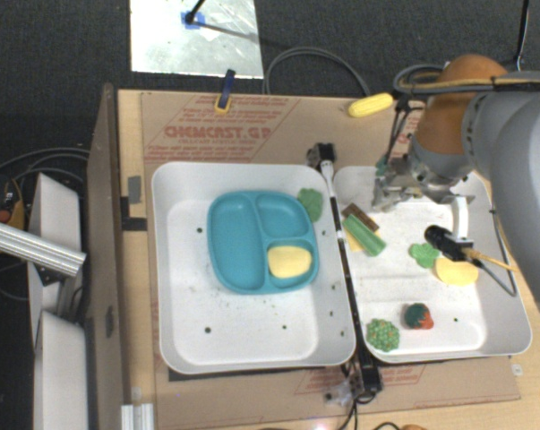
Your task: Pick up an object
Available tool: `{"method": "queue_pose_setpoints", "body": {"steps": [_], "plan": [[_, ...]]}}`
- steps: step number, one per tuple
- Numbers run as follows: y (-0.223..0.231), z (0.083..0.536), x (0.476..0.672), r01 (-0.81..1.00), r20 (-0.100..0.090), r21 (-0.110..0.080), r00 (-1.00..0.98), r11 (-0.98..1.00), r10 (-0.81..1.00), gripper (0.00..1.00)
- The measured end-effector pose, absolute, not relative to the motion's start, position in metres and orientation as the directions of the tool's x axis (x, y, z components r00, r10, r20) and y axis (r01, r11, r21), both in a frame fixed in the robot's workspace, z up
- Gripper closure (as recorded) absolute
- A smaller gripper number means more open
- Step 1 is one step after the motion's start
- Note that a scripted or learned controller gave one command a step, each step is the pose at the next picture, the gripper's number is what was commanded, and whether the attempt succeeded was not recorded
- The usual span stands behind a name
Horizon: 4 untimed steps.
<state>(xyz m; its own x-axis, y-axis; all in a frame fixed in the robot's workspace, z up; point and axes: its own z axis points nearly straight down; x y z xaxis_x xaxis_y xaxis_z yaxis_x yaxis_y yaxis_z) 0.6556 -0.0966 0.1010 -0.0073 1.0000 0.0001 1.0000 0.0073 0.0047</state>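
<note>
Reaching from right | hand [390, 191] low over right bin [493, 330], back-left corner

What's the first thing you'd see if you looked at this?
Probably the bright blue tray in the middle of the left bin, with a yellow lump sitting in its lower right compartment. Next, the big grey arm reaching in from the right, above the right bin with its small green, yellow and red toys.

Smooth white plastic bins [252, 348], glossy blue plastic tray [243, 245], matt brown cardboard [207, 128] beneath.
</note>
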Motion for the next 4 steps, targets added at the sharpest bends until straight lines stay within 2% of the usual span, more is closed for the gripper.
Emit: {"method": "queue_pose_setpoints", "body": {"steps": [1, 2, 3, 4], "plan": [[-0.130, 0.187, 0.587, 1.000, -0.001, 0.002, 0.003, -0.003, 1.000, 1.00], [-0.127, 0.183, 0.590, 1.000, -0.001, 0.003, -0.001, 0.001, 1.000, 0.00], [-0.178, 0.086, 0.591, 1.000, -0.001, -0.004, 0.003, -0.003, 1.000, 0.00], [-0.176, 0.102, 0.594, 1.000, -0.001, 0.004, -0.001, 0.001, 1.000, 1.00]]}}
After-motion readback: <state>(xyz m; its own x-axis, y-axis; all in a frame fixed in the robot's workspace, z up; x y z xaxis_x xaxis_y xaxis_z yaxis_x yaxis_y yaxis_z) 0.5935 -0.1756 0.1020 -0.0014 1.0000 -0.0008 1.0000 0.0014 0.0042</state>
